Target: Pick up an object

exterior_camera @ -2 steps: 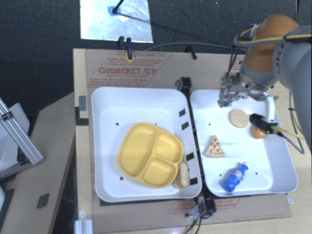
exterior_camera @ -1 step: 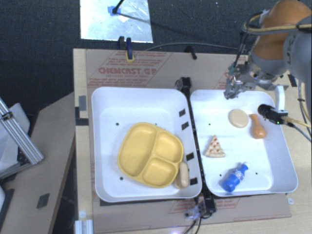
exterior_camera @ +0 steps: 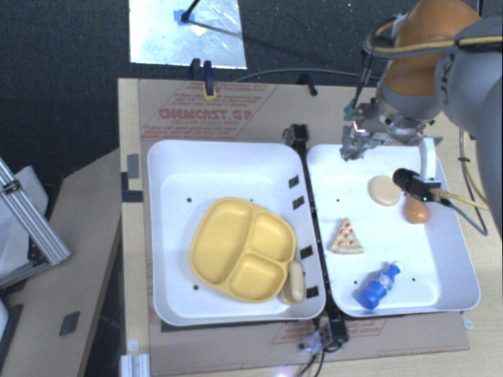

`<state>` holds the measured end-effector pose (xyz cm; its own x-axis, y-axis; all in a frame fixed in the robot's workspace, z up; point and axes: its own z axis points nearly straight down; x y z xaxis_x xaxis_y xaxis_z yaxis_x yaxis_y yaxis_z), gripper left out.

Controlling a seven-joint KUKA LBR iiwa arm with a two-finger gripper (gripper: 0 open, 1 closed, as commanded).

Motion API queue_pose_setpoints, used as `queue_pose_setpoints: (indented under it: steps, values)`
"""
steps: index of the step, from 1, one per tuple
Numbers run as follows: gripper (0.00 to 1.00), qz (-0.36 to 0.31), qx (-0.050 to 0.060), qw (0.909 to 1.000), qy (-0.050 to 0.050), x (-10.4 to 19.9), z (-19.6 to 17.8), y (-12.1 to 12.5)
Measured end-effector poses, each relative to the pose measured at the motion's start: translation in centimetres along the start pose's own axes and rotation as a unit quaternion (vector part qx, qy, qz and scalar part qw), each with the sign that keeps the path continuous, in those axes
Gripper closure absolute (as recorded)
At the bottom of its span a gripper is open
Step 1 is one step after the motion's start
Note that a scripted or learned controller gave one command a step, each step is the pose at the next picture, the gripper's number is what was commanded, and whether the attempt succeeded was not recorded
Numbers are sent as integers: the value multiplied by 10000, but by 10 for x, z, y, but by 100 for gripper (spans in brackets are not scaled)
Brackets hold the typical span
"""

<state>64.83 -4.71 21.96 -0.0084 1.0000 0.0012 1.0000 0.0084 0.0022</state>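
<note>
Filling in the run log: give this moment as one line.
gripper: above right bin far corner, nothing held | right bin: pizza slice, blue bottle, beige round | left bin: yellow tray

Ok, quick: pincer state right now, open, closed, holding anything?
Pincer: cannot be told; it hangs over the far edge of the right bin, with nothing visibly held.

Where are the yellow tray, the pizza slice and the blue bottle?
yellow tray (exterior_camera: 236,246), camera view, middle divider.
pizza slice (exterior_camera: 345,238), camera view, centre of the wedge.
blue bottle (exterior_camera: 376,287), camera view, the body.
</note>
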Motion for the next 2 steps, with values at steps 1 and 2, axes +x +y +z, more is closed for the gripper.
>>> queue_pose_setpoints:
  steps: [1,2]
  values:
    - [100,-7,4,10000,6,53,8,-2]
    - [100,-7,-9,10000,7,103,-1,8]
